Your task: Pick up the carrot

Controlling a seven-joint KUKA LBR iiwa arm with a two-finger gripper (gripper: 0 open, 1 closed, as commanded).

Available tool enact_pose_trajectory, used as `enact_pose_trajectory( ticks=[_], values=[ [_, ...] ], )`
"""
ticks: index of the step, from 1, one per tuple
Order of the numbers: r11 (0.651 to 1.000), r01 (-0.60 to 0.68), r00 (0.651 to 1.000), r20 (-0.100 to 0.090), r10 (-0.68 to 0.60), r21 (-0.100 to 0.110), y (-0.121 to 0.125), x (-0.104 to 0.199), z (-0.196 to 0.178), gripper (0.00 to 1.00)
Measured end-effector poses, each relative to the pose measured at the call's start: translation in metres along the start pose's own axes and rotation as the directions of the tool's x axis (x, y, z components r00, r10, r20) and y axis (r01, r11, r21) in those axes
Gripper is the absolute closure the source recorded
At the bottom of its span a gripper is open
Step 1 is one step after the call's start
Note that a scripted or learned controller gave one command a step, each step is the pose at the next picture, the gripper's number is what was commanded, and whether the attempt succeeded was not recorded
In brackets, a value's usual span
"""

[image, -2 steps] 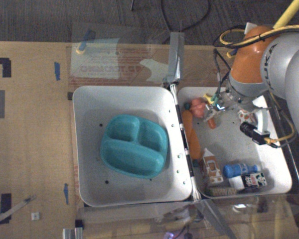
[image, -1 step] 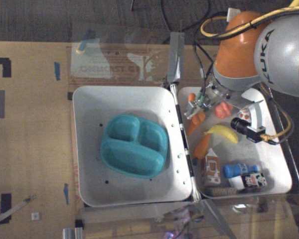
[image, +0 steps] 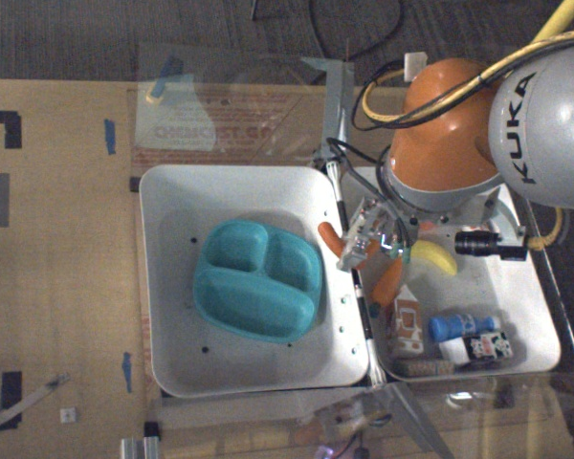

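One carrot (image: 389, 281) to grab here, and it's lying slanted at the left end of the right bin (image: 540, 333), tight against the divider between the two bins. It sits just beside the gripper (image: 364, 240), which hangs over that same divider. There's another orange piece (image: 330, 238) poking out on the left side of the gripper, over the edge of the left bin (image: 172, 208), and I honestly can't tell if that's a second item or part of the same thing.

Whether the gripper is open or closed, I can't tell, the wrist blocks too much.

My guess on handling: it looks like a toy carrot, so light, stiff and probably a bit slick. Grabbing across the middle of its length seems safest, since the tapered end would likely squirt out.

Around it: a banana (image: 433, 257) close on the right, a small carton (image: 407, 325) just below, then a blue bottle (image: 462, 326) further along. The teal divided plate (image: 258, 280) sits in the left bin, well apart. Everything rests on the counter (image: 57, 256).
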State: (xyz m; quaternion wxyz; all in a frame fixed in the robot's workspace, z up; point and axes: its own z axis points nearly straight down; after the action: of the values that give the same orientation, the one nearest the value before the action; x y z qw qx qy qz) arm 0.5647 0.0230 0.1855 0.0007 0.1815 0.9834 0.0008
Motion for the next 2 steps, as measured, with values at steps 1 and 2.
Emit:
enact_pose_trajectory(
  ticks=[1,2],
  values=[
    [0.984,0.177,0.984,0.000,-0.177,0.000,-0.058,0.029,0.000,1.00],
    [0.944,0.329,0.944,-0.001,-0.329,0.000,-0.032,0.079,-0.011,1.00]
  ],
)
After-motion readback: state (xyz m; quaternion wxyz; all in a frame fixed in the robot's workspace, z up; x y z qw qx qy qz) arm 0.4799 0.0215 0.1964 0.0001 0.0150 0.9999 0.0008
